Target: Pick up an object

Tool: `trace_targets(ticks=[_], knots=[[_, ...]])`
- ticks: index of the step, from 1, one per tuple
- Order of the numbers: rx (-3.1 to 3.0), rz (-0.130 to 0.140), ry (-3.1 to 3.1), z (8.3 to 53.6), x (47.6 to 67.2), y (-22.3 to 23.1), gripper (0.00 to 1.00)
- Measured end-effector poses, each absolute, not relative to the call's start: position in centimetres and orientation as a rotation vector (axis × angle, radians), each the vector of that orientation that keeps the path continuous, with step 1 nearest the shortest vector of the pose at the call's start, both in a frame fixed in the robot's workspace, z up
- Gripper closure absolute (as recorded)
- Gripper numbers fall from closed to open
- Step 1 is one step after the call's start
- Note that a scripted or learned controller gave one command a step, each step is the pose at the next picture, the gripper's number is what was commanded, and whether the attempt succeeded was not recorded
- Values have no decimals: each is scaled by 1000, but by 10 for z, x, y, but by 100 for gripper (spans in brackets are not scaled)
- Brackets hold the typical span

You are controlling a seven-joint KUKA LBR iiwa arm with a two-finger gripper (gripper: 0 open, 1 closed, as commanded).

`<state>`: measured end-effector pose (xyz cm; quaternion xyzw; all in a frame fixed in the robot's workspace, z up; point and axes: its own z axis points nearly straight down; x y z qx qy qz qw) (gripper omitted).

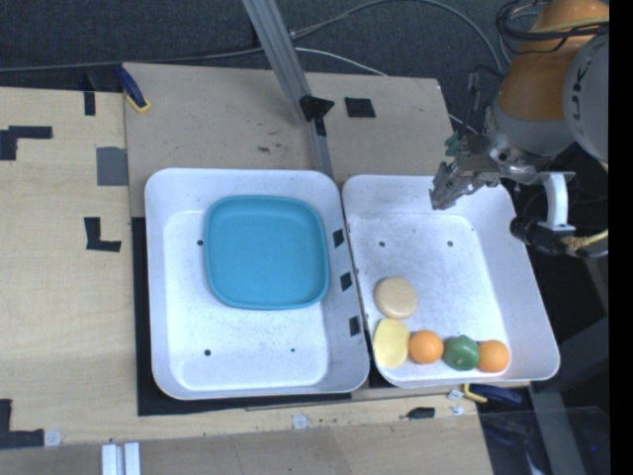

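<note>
Green item [460, 351] half hidden between oranges, jaws [445, 194] indistinct

The arm [554, 67] came in from the right, wrist bent downward. Its gripper [445, 194] hung low, pointing down-left with nothing between the tips.

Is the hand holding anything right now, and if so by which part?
Nothing is held. The hand hangs over the far end of the right bin, apart from the food items clustered at its near end.
</note>
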<state>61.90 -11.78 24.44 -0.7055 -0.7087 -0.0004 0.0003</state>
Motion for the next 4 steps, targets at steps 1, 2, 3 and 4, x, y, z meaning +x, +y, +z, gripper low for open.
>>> trace_targets(ticks=[1, 2, 3, 4], knots=[[-2215, 0, -2226, 234, 629, -58, 100], [-2215, 1, -2225, 222, 640, -3, 100], [-2217, 0, -2225, 220, 652, 40, 100], [-2216, -2, -2226, 233, 666, 95, 100]])
